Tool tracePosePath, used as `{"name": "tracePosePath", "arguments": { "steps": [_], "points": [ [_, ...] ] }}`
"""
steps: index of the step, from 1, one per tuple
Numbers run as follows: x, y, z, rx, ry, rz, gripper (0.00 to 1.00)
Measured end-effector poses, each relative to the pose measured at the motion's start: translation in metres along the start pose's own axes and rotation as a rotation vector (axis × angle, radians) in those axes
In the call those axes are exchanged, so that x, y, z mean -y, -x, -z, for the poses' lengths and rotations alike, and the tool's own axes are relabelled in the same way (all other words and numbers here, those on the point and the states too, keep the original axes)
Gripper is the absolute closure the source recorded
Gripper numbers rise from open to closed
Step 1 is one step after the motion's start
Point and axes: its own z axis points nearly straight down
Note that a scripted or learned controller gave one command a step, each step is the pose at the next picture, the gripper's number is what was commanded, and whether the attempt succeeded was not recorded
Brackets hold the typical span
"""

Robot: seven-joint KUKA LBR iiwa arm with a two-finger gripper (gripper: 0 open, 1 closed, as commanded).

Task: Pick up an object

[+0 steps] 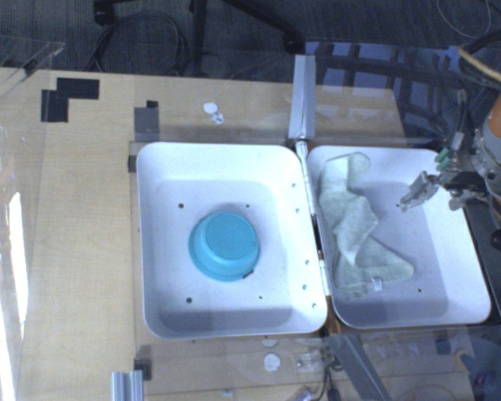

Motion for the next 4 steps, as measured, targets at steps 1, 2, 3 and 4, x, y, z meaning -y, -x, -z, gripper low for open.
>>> {"name": "tracePosePath", "arguments": {
  "steps": [1,2,3,4],
  "points": [
    [-0.101,-0.028,-0.071,0.002,0.005,0.285,0.00],
    [-0.110,-0.046,-0.180,0.003,0.009,0.429,0.00],
    [-0.136,-0.007,-0.185,-0.017,-0.008,0.413,0.00],
    [-0.140,-0.004,-0.172,0.000,0.012,0.415,1.00]
  ]
}}
